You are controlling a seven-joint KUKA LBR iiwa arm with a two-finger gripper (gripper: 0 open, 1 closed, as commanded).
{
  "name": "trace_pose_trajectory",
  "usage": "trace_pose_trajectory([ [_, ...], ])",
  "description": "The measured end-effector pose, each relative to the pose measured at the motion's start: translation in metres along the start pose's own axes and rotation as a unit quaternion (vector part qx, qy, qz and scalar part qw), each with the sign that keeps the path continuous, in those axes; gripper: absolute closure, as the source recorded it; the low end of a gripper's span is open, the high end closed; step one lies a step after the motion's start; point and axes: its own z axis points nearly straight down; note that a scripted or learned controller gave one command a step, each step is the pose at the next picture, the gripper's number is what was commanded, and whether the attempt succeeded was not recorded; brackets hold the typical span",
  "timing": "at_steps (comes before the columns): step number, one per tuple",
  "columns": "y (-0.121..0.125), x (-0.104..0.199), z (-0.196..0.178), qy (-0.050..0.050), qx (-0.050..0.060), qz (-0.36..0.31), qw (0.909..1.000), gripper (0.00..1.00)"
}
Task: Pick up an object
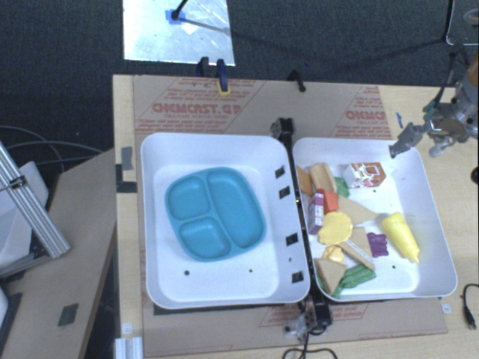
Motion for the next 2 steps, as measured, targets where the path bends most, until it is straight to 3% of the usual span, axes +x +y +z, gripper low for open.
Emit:
trace_pose_trajectory([
  [1,-0.066,-0.015,0.145,0.002,0.009,0.003,1.0,0.0],
  [2,-0.121,-0.003,0.131,0.001,0.003,0.002,1.0,0.0],
])
